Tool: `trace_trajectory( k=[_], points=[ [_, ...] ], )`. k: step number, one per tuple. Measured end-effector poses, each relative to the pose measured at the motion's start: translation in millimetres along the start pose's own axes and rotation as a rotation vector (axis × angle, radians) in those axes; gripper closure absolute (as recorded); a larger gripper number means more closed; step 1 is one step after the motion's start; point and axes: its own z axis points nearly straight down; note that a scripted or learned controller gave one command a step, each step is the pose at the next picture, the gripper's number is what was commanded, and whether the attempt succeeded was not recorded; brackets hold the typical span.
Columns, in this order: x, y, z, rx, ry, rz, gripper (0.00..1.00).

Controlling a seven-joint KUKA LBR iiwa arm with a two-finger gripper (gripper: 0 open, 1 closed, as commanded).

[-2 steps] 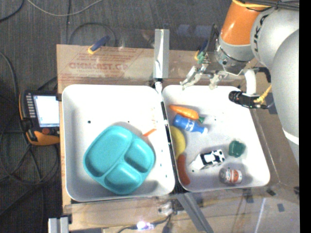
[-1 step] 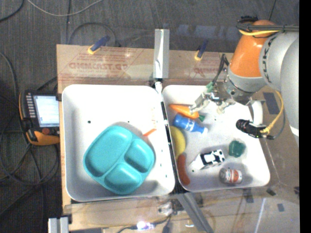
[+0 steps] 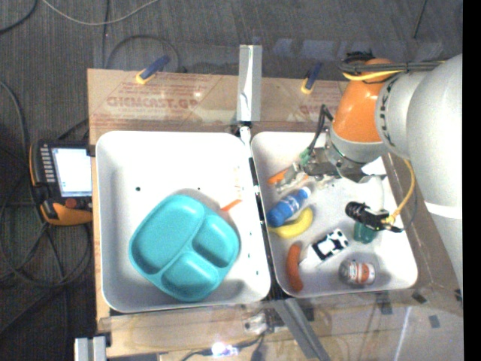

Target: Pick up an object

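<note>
My gripper (image 3: 303, 170) hangs low over the upper left of the right bin (image 3: 402, 277), below the orange band of the arm (image 3: 359, 111). Just left of it lies a small orange piece (image 3: 279, 176). Directly below it a blue bottle (image 3: 287, 207) lies slanted, touching a yellow banana (image 3: 294, 224). Farther down are a red-orange sausage shape (image 3: 294, 266), a black-and-white item (image 3: 331, 244), a silver can (image 3: 356, 271) and a dark teal object (image 3: 366, 222). The wrist hides whatever is under the gripper.
The left bin (image 3: 113, 171) holds a turquoise divided plate (image 3: 186, 249) and a thin orange stick (image 3: 230, 204) by its right wall. A yellow cable (image 3: 406, 194) loops down the arm's side. A handheld pendant (image 3: 60, 179) rests left of the bench.
</note>
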Motion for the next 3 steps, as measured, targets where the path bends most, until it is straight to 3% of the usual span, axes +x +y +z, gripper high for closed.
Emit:
trace_trajectory(
  k=[1,2,3],
  points=[
    [2.7,-54.0,-13.0,0.003,0.001,0.189,0.0],
    [-9.9,3.9,12.1,-0.013,-0.004,0.217,0.0],
    [-11.1,-53.4,11.5,-0.017,-0.006,0.126,0.0]
  ],
)
